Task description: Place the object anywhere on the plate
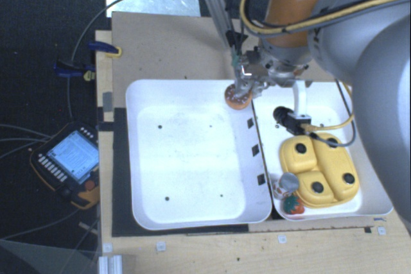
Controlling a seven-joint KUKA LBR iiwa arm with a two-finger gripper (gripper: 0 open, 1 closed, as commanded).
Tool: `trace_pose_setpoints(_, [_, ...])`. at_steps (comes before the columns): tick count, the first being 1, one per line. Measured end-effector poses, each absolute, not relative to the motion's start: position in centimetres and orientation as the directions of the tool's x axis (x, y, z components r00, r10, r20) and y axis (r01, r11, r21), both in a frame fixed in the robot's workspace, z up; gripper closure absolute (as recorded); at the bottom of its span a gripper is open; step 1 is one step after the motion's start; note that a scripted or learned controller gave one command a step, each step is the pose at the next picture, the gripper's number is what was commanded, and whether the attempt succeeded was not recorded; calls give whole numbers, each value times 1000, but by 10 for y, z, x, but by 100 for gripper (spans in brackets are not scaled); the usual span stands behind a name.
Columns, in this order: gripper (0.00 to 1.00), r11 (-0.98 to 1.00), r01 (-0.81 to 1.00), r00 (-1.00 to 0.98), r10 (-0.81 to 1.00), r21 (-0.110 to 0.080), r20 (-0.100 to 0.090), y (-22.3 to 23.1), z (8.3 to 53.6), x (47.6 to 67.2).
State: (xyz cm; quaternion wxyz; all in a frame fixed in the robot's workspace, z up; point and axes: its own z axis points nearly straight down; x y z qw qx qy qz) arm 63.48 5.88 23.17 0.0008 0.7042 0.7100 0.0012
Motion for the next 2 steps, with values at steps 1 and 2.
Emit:
trace_pose_setpoints(1, [100,10,1000,-10,1000,1,2,109,236,622])
trace_pose_setpoints(2, [100,5,1000,-5,1000,0,0,110,214,621])
